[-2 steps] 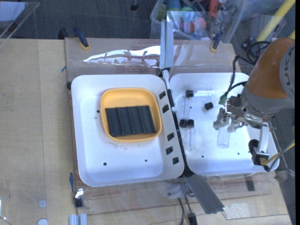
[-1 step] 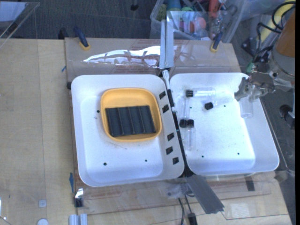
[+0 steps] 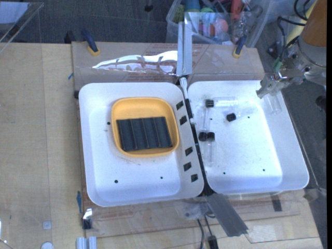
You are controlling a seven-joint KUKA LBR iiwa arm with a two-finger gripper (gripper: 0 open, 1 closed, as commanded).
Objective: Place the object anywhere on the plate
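Camera view, left side: what sits in the left bin [image 3: 98,185]?

A yellow plate [image 3: 122,108] rests in the middle of it, a little toward the far side. A dark ribbed block [image 3: 144,133] lies flat on the plate, wholly within its rim.

And the right bin [image 3: 270,165]?

A few clear tubes [image 3: 228,103] with black caps [image 3: 209,103] lie in its far left part, near the wall the two bins share. One small black piece [image 3: 231,117] lies apart from them, just right of the middle tubes.

Where is the arm [image 3: 316,19]?

It comes in at the far right, orange showing above the wrist. The gripper [image 3: 271,87] hangs over the far right corner of the right bin, well apart from the plate and the block.

Is the gripper released or clenched?

That cannot be told; its tip is small and pale against the white bin. Nothing can be made out in its grasp.

Anything else?

A clear box [image 3: 223,9] of mixed coloured things stands beyond the bins, and the wooden bench [image 3: 31,139] stretches to the left.
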